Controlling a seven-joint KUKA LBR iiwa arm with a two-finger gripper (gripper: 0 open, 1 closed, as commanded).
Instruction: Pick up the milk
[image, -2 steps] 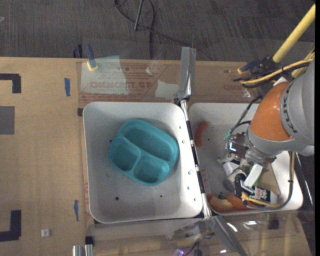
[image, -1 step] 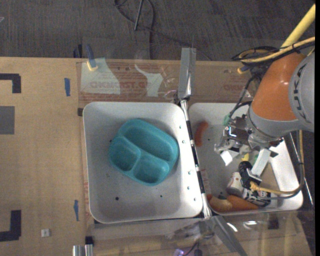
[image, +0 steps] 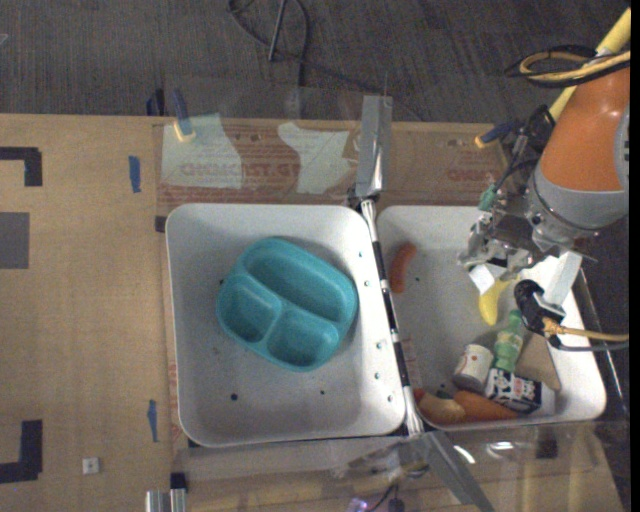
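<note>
Two bins (image: 190, 300): one tray (image: 288, 302), one milk (image: 517, 390), one hotdog (image: 401, 267).

Glossy white plastic bins (image: 200, 400); matt teal plastic tray (image: 288, 302); printed carton of milk (image: 517, 391); wood-toned table (image: 80, 330).

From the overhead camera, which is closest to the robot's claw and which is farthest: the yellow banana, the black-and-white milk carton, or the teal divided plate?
Measured from the gripper in the right bin:
1. The yellow banana, just below it in the picture.
2. The black-and-white milk carton, lying near the right bin's bottom edge.
3. The teal divided plate, across in the left bin.
</note>
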